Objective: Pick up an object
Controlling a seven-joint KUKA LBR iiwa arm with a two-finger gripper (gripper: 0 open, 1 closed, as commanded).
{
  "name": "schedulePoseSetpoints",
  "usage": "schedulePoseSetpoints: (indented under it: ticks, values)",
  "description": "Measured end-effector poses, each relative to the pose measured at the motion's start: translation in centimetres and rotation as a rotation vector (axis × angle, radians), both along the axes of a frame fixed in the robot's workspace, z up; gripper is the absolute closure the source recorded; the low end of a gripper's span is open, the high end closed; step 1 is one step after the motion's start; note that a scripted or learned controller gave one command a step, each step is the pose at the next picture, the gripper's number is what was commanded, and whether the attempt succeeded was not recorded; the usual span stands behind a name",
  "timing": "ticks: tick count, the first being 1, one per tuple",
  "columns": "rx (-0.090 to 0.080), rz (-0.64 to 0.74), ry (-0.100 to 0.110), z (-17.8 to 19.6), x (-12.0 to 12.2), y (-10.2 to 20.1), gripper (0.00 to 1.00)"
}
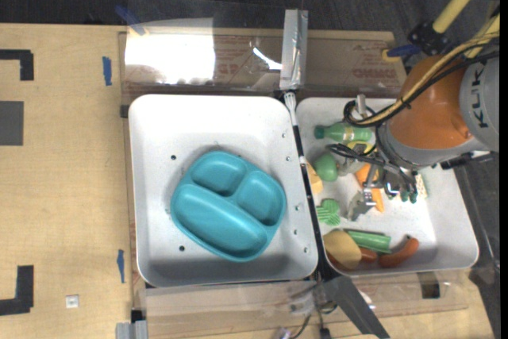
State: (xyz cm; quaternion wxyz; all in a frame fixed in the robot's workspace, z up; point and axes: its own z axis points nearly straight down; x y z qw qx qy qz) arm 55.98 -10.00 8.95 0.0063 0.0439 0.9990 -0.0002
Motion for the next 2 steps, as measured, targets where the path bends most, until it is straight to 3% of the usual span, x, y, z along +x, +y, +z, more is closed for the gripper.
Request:
schedulePoseSetpoints:
  ticks: [1,2]
  values:
    - [-0.003,0.002,-0.015,1.38,0.43,0.04,1.0]
    - [-0.002,0.002,-0.013,1.27,0.37,0.06,0.0]
